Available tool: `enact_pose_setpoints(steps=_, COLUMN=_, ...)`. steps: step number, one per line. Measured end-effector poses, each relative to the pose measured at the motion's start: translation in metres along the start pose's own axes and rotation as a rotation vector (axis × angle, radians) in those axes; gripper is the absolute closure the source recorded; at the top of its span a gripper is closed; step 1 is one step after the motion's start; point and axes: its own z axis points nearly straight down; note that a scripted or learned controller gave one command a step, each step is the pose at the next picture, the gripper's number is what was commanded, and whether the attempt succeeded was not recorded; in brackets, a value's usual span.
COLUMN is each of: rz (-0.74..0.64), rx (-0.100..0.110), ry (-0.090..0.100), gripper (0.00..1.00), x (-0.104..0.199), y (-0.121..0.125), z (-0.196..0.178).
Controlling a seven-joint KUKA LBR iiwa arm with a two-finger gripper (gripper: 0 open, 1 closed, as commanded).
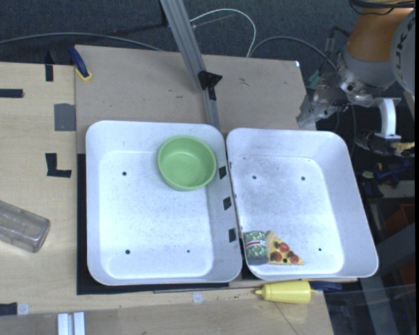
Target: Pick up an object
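Round pale-green plastic bowl (187, 162) sits upright in the left shallow white bin (104, 208), at its far edge, near the wall shared w/ the right white bin (334, 208). In that right bin, near corner: small flat pizza-slice toy (273, 249). Yellow squeeze bottle (287, 292) lies on the desk (139, 75) just outside. Gripper (314, 110) hangs beyond the right bin's far rim, holding nothing; open or closed, can't tell. Best approach imo: come straight down over the bowl's rim, one finger inside, one outside.

Grey arm with orange band at upper right, tool (314, 114) angled down-left, nothing between its fingers
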Motion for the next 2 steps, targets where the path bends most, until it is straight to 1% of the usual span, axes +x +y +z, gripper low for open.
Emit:
enact_pose_setpoints(steps=1, rz=-0.002, rx=0.009, ry=0.002, gripper=1.00, x=0.043, y=-0.022, z=0.014)
enact_pose_setpoints(steps=2, rz=-0.003, rx=0.008, ry=0.003, gripper=1.00, x=0.088, y=-0.033, z=0.016)
